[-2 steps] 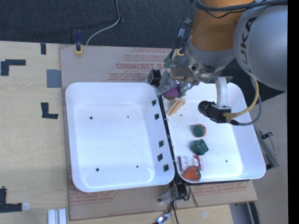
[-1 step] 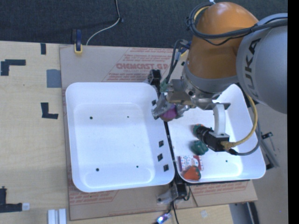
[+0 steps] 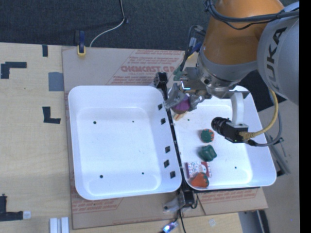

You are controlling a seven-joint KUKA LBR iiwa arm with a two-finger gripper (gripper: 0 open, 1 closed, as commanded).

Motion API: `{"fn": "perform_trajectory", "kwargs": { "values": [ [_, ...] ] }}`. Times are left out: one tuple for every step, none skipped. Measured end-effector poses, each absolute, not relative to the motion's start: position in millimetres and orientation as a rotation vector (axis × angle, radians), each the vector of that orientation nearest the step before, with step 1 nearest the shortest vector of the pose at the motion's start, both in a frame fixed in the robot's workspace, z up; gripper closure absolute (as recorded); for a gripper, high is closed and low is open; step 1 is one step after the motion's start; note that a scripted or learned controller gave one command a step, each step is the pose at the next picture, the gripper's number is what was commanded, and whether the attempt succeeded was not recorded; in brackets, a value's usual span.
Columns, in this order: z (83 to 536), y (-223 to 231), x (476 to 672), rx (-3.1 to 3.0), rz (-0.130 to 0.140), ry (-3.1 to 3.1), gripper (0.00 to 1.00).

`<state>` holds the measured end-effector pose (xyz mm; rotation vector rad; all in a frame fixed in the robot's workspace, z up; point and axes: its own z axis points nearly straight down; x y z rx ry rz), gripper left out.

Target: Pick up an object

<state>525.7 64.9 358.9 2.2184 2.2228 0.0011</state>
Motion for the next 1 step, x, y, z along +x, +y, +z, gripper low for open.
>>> {"fn": "perform_trajectory", "kwargs": {
  "values": [
    [257.1, 68.1, 483.9, 2.227, -0.020, 2.229, 1.00]
  ]
}}
